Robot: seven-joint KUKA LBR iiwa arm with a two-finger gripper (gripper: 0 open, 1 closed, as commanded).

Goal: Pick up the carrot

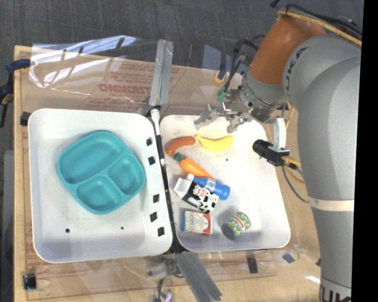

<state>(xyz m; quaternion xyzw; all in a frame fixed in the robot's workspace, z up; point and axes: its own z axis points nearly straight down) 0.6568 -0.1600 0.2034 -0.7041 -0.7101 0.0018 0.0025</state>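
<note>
In right bin [280, 214], far end: gripper [223, 120] spread open, empty, over banana [215, 142]. Carrot [196, 167] lies nearer-left, touching sausage [180, 144]. I'd descend straddling carrot's width, clear of sausage.

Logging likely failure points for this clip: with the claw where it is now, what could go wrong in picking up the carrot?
1. The claw hangs over the banana, not the carrot; a straight descent would likely take the wrong item.
2. The carrot lies close between the sausage and the cow-print carton, so the claw may bump or catch a neighbour.
3. The carrot lies near the bin wall, leaving little room.
</note>
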